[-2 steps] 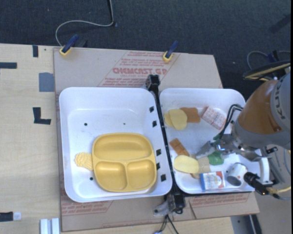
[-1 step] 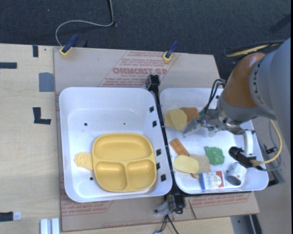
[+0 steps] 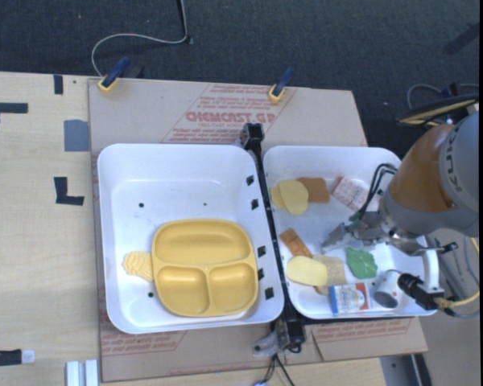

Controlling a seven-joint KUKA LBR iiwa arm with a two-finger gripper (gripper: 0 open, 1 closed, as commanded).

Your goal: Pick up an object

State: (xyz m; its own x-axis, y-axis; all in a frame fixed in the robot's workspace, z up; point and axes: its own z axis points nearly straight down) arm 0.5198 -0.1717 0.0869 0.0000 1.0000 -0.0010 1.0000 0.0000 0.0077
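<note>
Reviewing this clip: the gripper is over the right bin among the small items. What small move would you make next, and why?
Probably a short descent onto the green piece. The gripper sits just above and left of it in the right bin, and I see nothing between its fingers. The yellow item and brown block lie close, so a straight drop seems safest.

arm (image 3: 435, 183) hides right bin's rim (image 3: 330, 153); gripper (image 3: 348, 230) blurred

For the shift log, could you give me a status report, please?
Gripper low in right bin, nothing seen held. Green piece beside it. Yellow tray in left bin.
</note>
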